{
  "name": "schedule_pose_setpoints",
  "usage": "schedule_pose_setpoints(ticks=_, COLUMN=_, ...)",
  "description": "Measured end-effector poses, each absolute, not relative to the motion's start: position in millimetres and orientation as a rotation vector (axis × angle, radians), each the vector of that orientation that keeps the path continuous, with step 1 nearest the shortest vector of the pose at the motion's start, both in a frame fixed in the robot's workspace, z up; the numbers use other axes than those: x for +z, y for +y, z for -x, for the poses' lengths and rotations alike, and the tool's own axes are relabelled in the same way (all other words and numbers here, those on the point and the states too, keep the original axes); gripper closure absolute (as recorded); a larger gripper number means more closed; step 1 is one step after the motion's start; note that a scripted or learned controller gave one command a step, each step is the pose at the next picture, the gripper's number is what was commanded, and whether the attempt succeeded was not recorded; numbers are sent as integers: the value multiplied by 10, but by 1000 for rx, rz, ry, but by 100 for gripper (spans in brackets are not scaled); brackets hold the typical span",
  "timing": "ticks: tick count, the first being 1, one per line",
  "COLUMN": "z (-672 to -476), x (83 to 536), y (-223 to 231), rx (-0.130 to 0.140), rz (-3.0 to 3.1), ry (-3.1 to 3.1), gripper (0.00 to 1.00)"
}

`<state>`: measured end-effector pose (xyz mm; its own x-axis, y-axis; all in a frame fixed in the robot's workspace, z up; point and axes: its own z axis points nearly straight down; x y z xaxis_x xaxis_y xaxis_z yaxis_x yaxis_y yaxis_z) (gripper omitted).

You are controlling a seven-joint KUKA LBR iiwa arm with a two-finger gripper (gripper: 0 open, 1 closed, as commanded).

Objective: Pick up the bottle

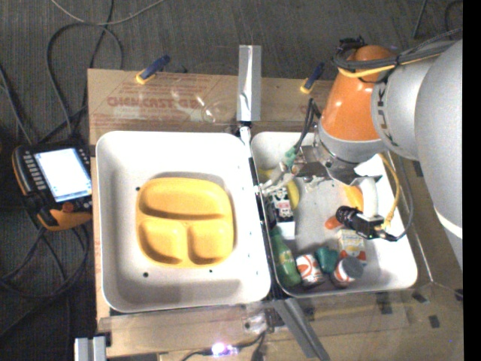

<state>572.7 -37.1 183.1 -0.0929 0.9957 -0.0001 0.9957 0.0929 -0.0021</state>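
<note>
Yellow tray one, green bottle one, perhaps two cans, gripper state unclear.

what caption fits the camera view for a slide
Grey and orange arm reaches over the cluttered right white bin; yellow compartment tray sits in the left white bin.

A wooden bench is seen from above. Two shallow white bins are set on it side by side: the left bin and the right bin, their inner edges touching.
</note>
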Motion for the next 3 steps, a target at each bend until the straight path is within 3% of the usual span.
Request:
schedule_pose_setpoints(ticks=1, z=-4819, x=1821, y=-6, rx=10, rz=2562, ry=-1811, gripper=0)
schedule_pose_setpoints(ticks=2, z=-4820, x=1822, y=-622, rx=10, rz=2716, ry=-1575, gripper=0)
schedule_pose_setpoints(ticks=3, z=-5280, x=2178, y=-1201, rx=8, rz=2711, ry=-1588, gripper=0)
